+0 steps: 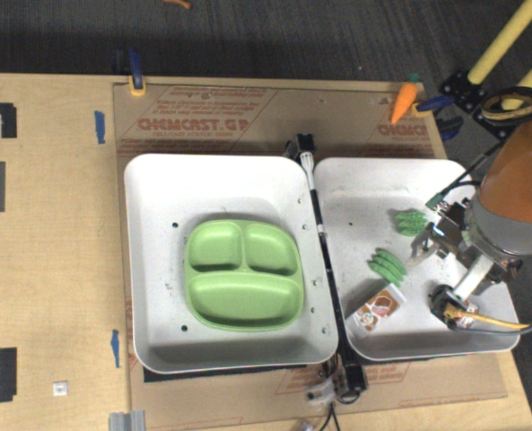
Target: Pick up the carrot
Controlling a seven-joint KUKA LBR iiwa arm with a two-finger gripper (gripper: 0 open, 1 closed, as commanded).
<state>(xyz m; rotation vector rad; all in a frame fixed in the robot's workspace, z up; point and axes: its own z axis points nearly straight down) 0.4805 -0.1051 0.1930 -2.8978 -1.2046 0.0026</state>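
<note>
Notably, the carrot (404,102) lies outside both bins, on the brown board beyond the far edge of the right bin (364,182), next to a blue clip, orange body with a green top. My gripper (427,236) hangs low over the right bin, well apart from the carrot, close beside a green leafy toy (410,220); I cannot tell how it is set. Nearer the front of that bin lie a green pod-shaped toy (388,265) and a small printed packet (379,310). In the left bin (149,241) rests a green divided plate (244,272). Nothing of the task appears done: the reach, the grasp and the lift all remain.
</note>
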